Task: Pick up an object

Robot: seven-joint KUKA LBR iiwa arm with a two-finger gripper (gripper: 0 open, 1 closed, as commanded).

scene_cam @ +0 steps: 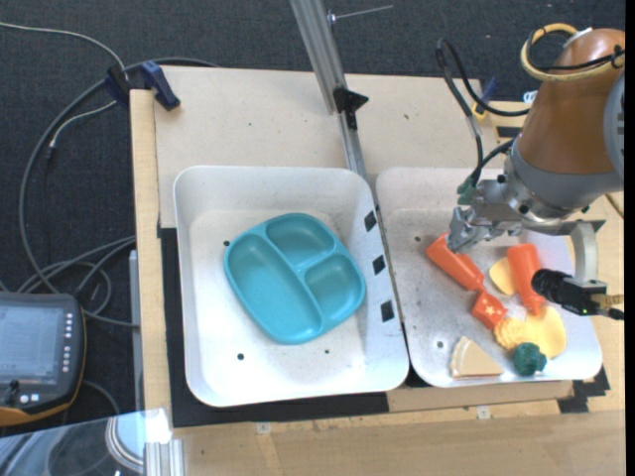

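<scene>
- Gripper sits low over the right bin, at its upper middle, hanging from the grey and orange arm that comes in from the right. How wide the claw stands cannot be told from this angle, and nothing is seen held in it.
- Orange bottle-shaped toy lies tilted just below and left of the gripper tip, close to it; contact cannot be judged.
- Smaller orange piece lies just beyond the bottle's lower end.
- Another orange carrot-like piece lies to the right, resting across pale yellow flat pieces.
- Sandwich-shaped wedge sits near the front edge of the right bin, with a dark green lump just beside it on the right.
- Left bin holds a teal divided plate, lying flat near the middle.
</scene>
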